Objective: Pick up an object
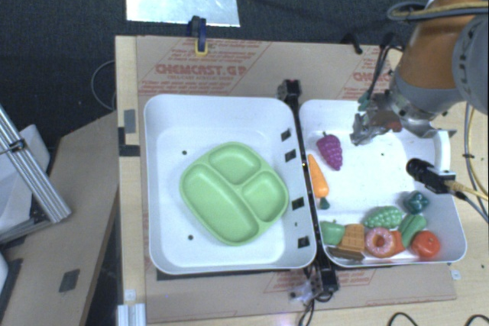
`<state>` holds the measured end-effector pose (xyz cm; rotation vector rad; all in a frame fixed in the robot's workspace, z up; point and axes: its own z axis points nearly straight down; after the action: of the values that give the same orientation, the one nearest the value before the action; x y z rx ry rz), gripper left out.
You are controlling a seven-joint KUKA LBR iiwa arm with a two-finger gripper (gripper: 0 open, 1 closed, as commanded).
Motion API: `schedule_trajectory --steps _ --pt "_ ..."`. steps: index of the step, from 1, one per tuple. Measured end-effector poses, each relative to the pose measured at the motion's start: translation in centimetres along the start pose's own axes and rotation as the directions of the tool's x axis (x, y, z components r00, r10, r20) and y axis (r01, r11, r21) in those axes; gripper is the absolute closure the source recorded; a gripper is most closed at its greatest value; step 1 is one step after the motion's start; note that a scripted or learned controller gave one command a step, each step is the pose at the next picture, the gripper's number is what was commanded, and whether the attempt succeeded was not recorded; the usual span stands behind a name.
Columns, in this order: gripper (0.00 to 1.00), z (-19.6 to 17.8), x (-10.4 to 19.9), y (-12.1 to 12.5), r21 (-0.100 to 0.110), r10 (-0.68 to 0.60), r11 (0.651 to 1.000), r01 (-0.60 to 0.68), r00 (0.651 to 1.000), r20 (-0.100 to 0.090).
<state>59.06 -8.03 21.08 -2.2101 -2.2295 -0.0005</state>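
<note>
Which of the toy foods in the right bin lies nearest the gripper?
The purple grapes, just left of the gripper. The carrot lies farther off, and the rest cluster along the bin's near edge.

White bins [164, 187] looking like smooth, slightly glossy plastic | green divided plate [233, 193] at 9 o'clock showing a matt plastic sheen | toy foods [382, 233] at 4 o'clock gleaming like plastic | bench [229, 65] appearing as matt printed cardboard

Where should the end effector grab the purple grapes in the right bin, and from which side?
Across the wide upper part of the purple grapes, coming straight down. They lie flat with bare floor around them, apart from the carrot lower left.
</note>
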Motion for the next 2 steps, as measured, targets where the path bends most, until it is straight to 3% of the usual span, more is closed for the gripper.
schedule_trajectory --steps 1,2 --pt "1.0 -1.8 4.5 -1.3 -0.002 -0.001 1.0 0.001 1.0 -0.001" --pt "1.0 -0.4 7.1 -3.0 0.0 0.001 1.0 -0.001 1.0 0.0"
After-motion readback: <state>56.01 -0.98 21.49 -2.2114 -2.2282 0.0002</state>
